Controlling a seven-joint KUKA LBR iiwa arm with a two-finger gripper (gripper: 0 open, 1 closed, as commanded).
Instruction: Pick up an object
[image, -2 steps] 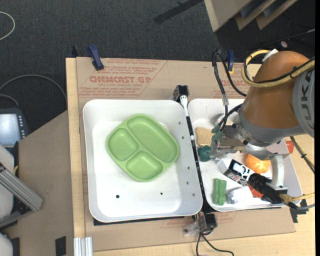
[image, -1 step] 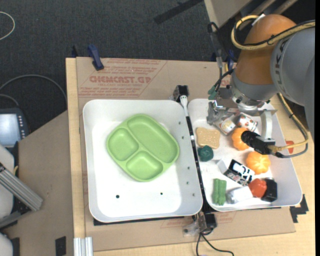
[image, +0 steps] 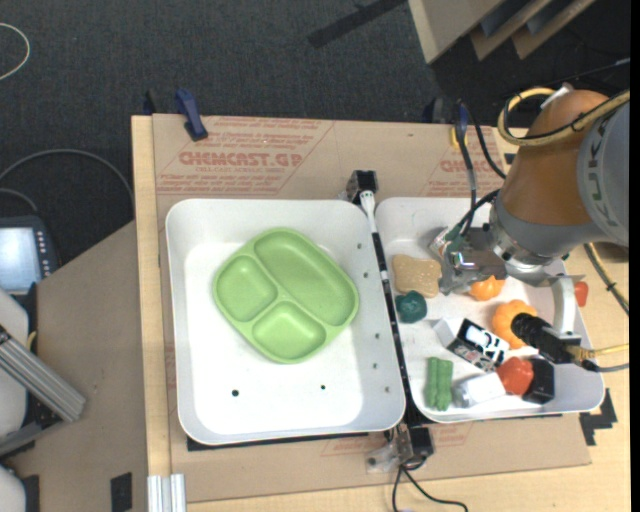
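Grey and orange arm (image: 560, 190) over our right bin (image: 400, 215), gripper (image: 455, 262) low beside the tan piece (image: 415, 272), we see nothing between its fingers, perhaps apart, teal ball (image: 410, 305) near, green plate (image: 286, 293) in left bin (image: 190, 330).

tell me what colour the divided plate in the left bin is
Light green plate, seen in the camera view.

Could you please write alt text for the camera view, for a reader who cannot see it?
A grey and orange robot arm reaches over the right bin, cluttered with small objects. The left bin holds a green divided plate.
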